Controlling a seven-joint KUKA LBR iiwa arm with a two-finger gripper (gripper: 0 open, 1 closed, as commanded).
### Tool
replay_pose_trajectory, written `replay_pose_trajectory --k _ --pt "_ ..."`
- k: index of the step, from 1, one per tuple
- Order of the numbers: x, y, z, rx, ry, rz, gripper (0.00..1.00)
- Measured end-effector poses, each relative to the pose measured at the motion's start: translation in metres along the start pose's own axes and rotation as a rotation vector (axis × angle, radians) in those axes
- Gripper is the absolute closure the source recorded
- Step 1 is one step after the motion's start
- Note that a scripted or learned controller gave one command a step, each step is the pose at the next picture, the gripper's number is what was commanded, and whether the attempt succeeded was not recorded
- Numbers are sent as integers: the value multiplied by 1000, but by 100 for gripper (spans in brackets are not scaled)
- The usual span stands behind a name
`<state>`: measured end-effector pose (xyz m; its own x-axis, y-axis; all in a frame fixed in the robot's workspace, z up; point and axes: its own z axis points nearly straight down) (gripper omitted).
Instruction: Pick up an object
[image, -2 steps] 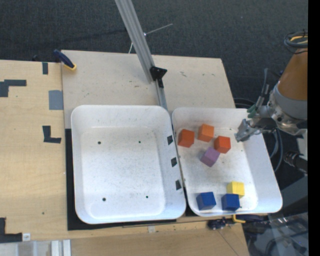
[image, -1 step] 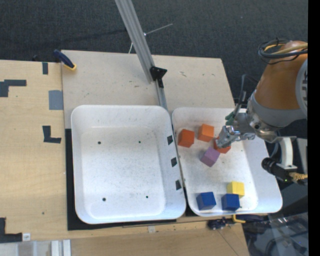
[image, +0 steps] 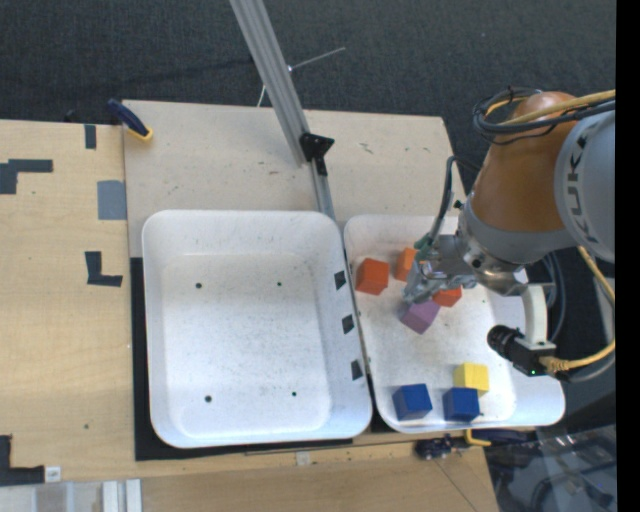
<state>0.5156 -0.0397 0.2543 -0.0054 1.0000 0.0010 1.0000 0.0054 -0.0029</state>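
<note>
I judge I am at the grasping step, my gripper low in the right bin just above the purple block; I cannot tell its state, so next needs a careful lift

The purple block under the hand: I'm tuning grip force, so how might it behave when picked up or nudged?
The purple block looks like a small solid cube, so probably stiff and light. Its flat faces suggest it would slide rather than roll. It sits turned at an angle beside the red block, right under the hand, so a nudge could bump that neighbour.
</note>
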Motion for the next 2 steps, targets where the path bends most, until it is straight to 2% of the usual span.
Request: replay_pose_trajectory --k 1,2 --pt "44 0 12 1 0 0 100" --pt "104 5 24 1 0 -2 100"
